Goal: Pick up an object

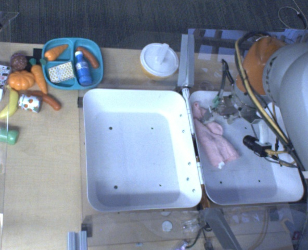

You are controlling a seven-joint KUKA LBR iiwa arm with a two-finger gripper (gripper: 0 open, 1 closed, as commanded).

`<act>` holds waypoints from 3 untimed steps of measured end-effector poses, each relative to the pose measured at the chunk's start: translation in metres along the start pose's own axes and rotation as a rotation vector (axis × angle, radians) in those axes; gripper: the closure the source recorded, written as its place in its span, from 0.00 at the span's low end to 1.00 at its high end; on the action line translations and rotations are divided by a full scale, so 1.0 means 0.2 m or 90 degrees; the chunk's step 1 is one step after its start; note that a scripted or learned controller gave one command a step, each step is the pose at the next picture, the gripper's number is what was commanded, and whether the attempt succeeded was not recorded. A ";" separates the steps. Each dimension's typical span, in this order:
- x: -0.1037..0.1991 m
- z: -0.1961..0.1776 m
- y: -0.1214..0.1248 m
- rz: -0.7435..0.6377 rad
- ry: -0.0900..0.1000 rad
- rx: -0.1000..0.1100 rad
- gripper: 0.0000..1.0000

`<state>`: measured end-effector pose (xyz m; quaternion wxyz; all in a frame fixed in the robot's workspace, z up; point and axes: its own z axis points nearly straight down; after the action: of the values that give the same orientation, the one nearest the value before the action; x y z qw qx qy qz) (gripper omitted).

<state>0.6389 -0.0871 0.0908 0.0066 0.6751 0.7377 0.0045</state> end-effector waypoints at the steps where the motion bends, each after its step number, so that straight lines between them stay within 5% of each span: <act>1: -0.05 -0.01 -0.28 -0.066 0.001 0.000 0.00; 2: -0.09 -0.01 -0.50 -0.059 0.001 -0.001 0.00; 3: 0.00 -0.01 -0.25 0.081 0.001 0.000 0.00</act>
<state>0.5891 -0.0924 0.0910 0.0059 0.7206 0.6933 0.0055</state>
